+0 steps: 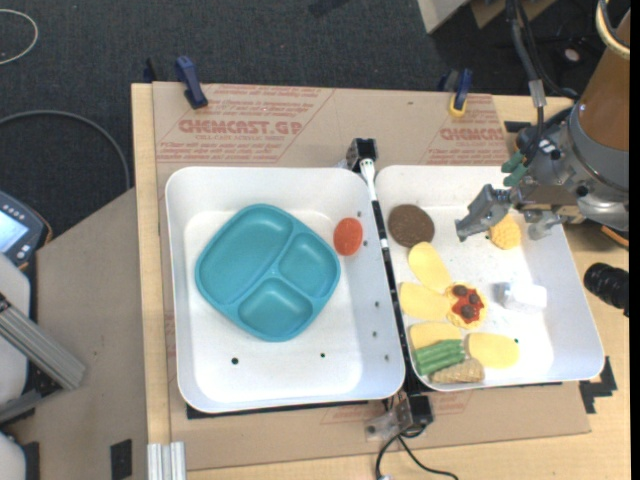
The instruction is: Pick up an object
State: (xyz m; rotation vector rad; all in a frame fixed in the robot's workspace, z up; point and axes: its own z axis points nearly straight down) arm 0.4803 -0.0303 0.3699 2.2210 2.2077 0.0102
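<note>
My gripper (512,220) hangs over the back of the right bin (585,338), open, its two grey fingers spread wide. A small yellow knobbly piece (507,235) lies on the bin floor between and just below the fingertips, and I see no finger touching it. To its left lie a brown round patty (410,224) and a pale yellow piece (428,264). Further forward are a red-topped item (465,305), green beans (438,355), a tan piece (458,373) and another yellow piece (494,349).
The left bin (190,368) holds a teal divided plate (265,270) and an orange-red ball (348,235) by the divider. A white-grey scrap (520,294) lies right of the red-topped item. The arm's grey body (600,168) fills the right bin's back corner.
</note>
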